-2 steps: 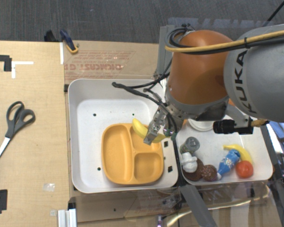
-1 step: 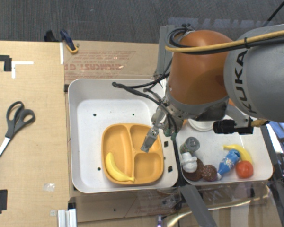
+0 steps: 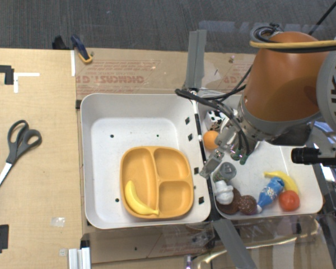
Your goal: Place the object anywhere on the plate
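A banana (image 3: 135, 199) already lies on the plate (image 3: 173, 162). The tool (image 3: 227, 150) hangs over the right bin (image 3: 308, 209), its grip hidden, cannot tell.

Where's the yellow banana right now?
The yellow banana lies in the long left compartment of the yellow divided plate, inside the left white bin.

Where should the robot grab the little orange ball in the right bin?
Probably across its round middle, coming straight down from above. The orange ball sits tight against the left wall of the right bin, so the fingers would fit better on its near and far sides than left and right. The gripper hangs just beside it.
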Controlling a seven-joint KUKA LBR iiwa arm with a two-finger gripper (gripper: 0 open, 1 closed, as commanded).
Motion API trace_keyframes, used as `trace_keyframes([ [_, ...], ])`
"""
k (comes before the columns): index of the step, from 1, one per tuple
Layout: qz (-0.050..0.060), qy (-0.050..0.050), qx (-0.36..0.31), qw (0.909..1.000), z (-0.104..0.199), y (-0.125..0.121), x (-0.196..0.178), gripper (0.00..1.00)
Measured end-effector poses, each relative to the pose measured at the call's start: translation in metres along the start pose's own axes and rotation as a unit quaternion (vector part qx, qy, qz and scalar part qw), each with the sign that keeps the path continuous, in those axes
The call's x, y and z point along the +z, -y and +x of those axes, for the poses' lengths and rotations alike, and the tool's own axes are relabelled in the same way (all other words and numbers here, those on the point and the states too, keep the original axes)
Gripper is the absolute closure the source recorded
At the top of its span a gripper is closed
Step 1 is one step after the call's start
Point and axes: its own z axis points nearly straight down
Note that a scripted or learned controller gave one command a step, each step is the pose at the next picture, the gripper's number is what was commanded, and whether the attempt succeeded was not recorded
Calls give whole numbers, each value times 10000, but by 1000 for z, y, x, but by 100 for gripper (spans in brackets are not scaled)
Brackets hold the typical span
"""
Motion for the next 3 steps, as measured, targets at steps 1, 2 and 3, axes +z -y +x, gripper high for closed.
trace_keyframes([
  [1, 0, 8, -3, 10000, -1, -1, -9, 100],
  [2, 9, -14, -521, 9986, 34, -49, 36, 100],
  [3, 8, -14, -516, 9987, 34, -49, 35, 0],
])
